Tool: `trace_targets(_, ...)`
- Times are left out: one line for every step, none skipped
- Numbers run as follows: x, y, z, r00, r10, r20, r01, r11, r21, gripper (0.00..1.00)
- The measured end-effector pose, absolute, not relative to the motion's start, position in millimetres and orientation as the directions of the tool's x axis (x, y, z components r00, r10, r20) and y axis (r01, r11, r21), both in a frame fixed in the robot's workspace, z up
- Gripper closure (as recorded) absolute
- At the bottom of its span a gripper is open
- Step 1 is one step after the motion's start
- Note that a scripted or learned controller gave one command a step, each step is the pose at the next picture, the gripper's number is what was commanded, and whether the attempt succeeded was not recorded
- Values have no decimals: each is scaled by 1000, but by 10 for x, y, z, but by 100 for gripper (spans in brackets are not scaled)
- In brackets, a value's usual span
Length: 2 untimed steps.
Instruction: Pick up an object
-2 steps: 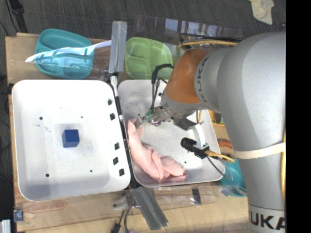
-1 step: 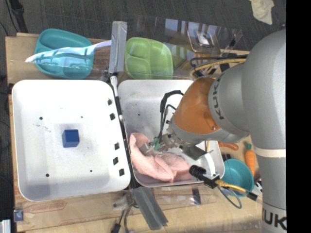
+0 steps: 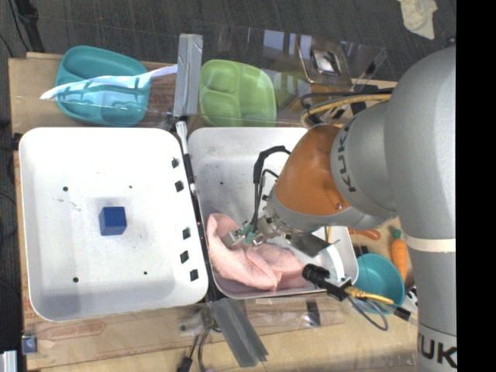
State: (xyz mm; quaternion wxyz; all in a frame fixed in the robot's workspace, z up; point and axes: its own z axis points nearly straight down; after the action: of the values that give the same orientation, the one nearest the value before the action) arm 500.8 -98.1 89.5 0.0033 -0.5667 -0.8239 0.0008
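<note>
The arm reaches in from the desk's right edge, wrist bent down over the right bin. Its gripper touches the pink cloth at that bin's near side. A blue cube sits mid left bin.

A pink cloth lies crumpled in the near part of the right bin, beneath my wrist. A small blue cube sits flat near the middle of the left bin.
</note>
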Motion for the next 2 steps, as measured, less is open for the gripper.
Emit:
trace_targets(5243,-985,901,-235,972,1,972,235,-3,0)
trace_targets(5251,-984,981,-240,971,3,971,240,-6,100)
